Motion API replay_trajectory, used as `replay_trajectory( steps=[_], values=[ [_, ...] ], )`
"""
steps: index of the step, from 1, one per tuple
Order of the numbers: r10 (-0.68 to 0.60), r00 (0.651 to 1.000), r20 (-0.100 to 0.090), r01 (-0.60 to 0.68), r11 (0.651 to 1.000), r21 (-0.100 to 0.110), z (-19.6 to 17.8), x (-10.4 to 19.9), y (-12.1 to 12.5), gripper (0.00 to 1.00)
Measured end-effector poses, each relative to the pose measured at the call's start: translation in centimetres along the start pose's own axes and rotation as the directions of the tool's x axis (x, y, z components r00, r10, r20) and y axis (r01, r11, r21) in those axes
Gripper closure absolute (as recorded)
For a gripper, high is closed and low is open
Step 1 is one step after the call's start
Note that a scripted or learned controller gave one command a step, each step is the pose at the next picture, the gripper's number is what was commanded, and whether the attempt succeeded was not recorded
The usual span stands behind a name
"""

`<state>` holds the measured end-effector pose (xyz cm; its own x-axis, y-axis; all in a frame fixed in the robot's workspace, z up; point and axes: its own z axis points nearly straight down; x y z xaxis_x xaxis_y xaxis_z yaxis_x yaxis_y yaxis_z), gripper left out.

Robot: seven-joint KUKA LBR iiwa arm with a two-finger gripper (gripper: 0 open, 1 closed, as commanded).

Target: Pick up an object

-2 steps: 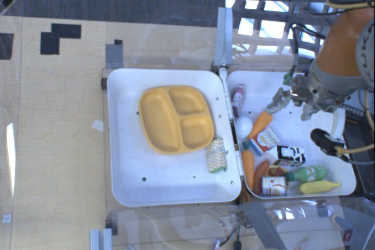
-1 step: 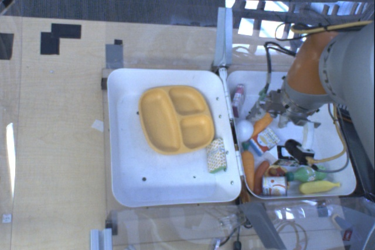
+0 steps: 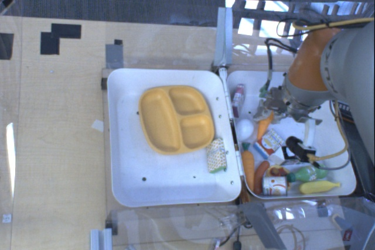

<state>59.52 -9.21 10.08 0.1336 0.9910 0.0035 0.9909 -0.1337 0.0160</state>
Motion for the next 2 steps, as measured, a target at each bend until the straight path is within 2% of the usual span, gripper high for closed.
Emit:
replay_trajectory(
  steps=[1,2],
  values=[
    [0.056,0.998,0.003,-0.056,0.998,0.011,-13.2,3.7,-1.2,1.0],
    [-0.088,0.996,0.002,0.088,0.996,0.015,-12.8,7.5,-4.6,1.0]
  ],
)
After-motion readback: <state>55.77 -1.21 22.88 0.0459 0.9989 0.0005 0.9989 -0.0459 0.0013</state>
